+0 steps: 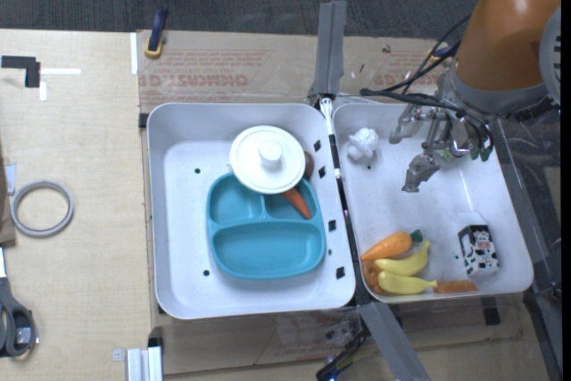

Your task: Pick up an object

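The hand [419,174] hangs over the right bin [500,192], and I cannot tell how it is set. Below it, near the front wall, lie a banana [403,263] and a carrot [385,245], touching. In the left bin [174,219] a white lid [266,159] sits on a blue tray [263,241].

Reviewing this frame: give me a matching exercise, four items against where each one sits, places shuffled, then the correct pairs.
Items:
1. blue divided tray
2. white lid
3. toy bananas
4. roll of grey tape

Places:
A. on the bench, left of both bins
B. front of the right bin, beside a toy carrot
C. flat in the left bin
D. over the tray's back edge

Pairs: 1-C, 2-D, 3-B, 4-A
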`<state>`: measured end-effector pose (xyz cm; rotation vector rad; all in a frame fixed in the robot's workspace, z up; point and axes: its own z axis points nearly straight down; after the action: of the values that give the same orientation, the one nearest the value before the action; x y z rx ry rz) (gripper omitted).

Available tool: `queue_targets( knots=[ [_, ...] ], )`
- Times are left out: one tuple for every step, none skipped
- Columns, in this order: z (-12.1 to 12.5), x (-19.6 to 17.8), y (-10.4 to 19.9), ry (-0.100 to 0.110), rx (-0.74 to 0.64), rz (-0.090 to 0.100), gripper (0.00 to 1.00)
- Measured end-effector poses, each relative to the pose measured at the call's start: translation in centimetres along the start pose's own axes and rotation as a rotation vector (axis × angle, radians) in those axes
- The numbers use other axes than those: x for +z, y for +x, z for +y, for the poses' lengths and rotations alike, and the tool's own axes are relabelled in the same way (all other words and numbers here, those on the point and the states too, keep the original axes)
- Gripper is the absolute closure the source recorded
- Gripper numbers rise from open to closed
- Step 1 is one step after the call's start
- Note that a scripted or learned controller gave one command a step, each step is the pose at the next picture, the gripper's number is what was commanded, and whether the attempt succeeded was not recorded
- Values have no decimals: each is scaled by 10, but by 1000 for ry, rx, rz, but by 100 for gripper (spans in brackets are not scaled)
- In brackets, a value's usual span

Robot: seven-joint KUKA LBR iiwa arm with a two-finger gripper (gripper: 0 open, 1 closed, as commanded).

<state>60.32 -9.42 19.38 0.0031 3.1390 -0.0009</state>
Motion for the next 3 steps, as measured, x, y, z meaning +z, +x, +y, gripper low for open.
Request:
queue_targets(
  knots=[
    [-19,101,40,0,-124,-1,0],
    [-52,97,113,5,-195,-17,0],
    [-126,101,78,-2,-217,-3,0]
  ],
)
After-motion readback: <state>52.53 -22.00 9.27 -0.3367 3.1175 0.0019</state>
